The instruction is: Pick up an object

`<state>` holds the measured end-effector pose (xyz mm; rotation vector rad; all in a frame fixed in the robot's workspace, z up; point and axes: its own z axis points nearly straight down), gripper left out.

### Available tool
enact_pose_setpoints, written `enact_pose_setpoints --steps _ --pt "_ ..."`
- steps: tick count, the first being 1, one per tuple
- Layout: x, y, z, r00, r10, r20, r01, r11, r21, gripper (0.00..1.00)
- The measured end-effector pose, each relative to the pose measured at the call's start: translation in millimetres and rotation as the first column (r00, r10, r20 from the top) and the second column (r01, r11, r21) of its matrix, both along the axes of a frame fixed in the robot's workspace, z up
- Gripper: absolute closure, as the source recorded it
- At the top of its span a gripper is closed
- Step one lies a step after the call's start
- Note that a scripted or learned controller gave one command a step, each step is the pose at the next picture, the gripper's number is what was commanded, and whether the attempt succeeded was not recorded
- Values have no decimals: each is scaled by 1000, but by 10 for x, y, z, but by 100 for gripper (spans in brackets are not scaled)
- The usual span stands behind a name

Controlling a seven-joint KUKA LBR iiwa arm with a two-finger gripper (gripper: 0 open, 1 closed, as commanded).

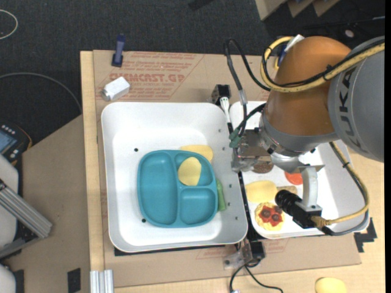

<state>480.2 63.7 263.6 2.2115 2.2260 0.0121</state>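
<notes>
**Gripper (pixel 249 154) down at the right bin's 9 o'clock edge**

The gripper sits under the arm's (pixel 305 96) bulky orange and grey wrist. We see it only as a cluster of metal and cables, so we cannot tell whether it is open or shut, or whether it holds anything. Just beneath it a dark brown, rounded thing (pixel 261 163) peeks out, mostly covered, and we cannot make out its full shape.

The arm hides most of the right bin (pixel 330 185). In the part that shows, a flat pale yellow slice (pixel 262 191) lies near the centre. At 6 o'clock from it is a round yellow disc (pixel 269 215) with red spots. A small orange-red piece (pixel 294 177) lies at 3 o'clock from the slice, partly hidden by the arm.

The left bin (pixel 122 163) is smooth white plastic with rounded corners. It holds a glossy teal tray (pixel 165 191) divided into compartments. A yellow oval (pixel 190 171) lies in the compartment at the tray's 2 o'clock. A second yellow piece (pixel 199 151) is partly tucked behind the tray's 1 o'clock rim. A thin green strip (pixel 220 197) lies along its 3 o'clock side.
</notes>
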Motion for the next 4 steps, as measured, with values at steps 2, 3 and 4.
enact_pose_setpoints --steps 2,3,4 --pt "898 -769 -788 1000 -11 -4 11 1000 -5 100" --pt "478 -746 958 1000 -5 8 5 1000 -2 100" --pt "513 -973 476 1000 -10 -14 10 1000 -3 100"
